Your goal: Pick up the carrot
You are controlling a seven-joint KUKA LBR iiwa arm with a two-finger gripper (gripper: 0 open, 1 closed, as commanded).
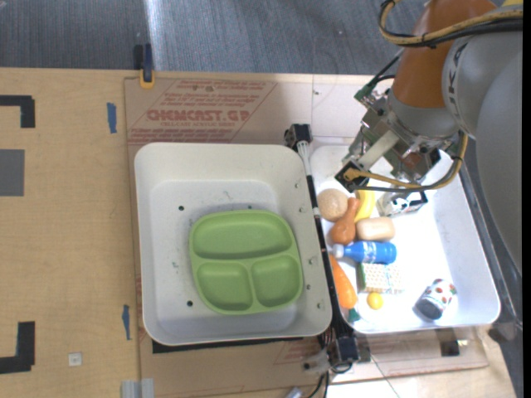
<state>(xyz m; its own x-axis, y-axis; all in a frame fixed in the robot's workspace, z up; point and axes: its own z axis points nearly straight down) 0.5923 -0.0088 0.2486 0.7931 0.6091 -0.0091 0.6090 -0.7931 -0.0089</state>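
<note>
Right bin (465,247), tapered smooth orange carrot (343,279)

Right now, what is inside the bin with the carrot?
The right bin holds the carrot, a blue bottle, an egg and other small toys. The arm covers its far corner.

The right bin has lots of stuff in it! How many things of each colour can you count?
Orange: 2, carrot and a smaller piece
Tan: 2, egg shape, bread roll
Blue: 1, bottle
Yellow: 2, ball, block
Other: 2, speckled packet, cup
Total: 9
</note>
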